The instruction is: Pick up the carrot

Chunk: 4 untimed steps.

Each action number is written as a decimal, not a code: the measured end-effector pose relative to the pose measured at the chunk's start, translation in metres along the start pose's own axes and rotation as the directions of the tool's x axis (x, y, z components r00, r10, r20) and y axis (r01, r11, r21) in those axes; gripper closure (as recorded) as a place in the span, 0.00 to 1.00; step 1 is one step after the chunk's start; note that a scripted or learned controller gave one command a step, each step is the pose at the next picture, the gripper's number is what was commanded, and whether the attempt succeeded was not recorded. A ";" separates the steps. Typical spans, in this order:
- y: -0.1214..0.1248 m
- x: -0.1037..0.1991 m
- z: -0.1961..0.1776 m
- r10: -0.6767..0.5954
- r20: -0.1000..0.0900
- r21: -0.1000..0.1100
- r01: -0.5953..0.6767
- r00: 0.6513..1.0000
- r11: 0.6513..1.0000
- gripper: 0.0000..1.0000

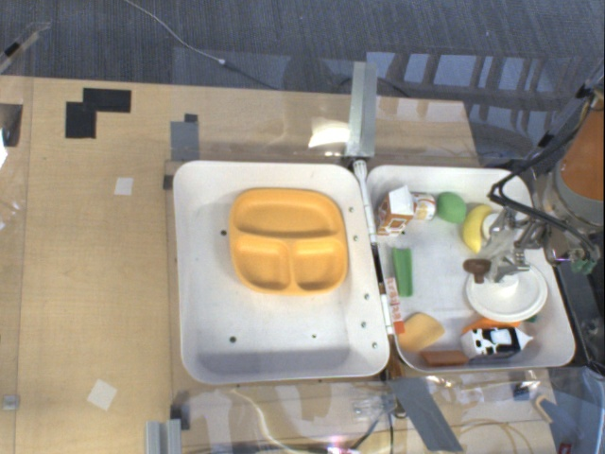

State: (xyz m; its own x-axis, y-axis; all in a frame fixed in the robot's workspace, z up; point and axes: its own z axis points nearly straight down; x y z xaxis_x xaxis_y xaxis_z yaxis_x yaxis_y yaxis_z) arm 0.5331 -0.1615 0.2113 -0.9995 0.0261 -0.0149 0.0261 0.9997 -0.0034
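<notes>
The grey arm with its orange band reaches in from the right, its end effector (498,253) hanging over the right white bin (567,343) above a round white plate (508,299); its grip state cannot be told. The carrot is not discernible. The pale wooden worktop (85,282) stands on grey carpet.

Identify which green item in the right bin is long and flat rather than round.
The green strip beside the bin's left wall is long and flat; the other green item, near the top, is round.

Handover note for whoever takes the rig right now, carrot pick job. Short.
Tool: over the white dish in the right bin; unclear whether it holds anything.
Carrot: not sure which item; likeliest the orange-tan piece in that bin's lower-left corner in the view, apart from the tool.
Done: no pick visible.
Left: move over it, grasp, lift.
</notes>
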 end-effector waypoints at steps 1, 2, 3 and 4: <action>-0.048 0.034 -0.156 -0.270 0.004 0.006 0.270 0.963 0.963 1.00; -0.042 0.026 0.049 -0.369 -0.015 -0.015 0.369 0.929 0.929 1.00; 0.025 0.013 0.095 -0.513 0.002 -0.001 0.513 0.858 0.858 1.00; -0.024 0.028 -0.051 -0.690 0.001 0.003 0.690 0.724 0.724 1.00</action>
State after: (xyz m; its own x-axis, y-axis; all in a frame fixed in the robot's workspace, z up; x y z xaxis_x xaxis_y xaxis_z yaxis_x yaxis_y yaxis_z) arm 0.5033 -0.1841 0.2623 -0.7413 -0.6711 -0.0090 -0.6710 0.7413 -0.0156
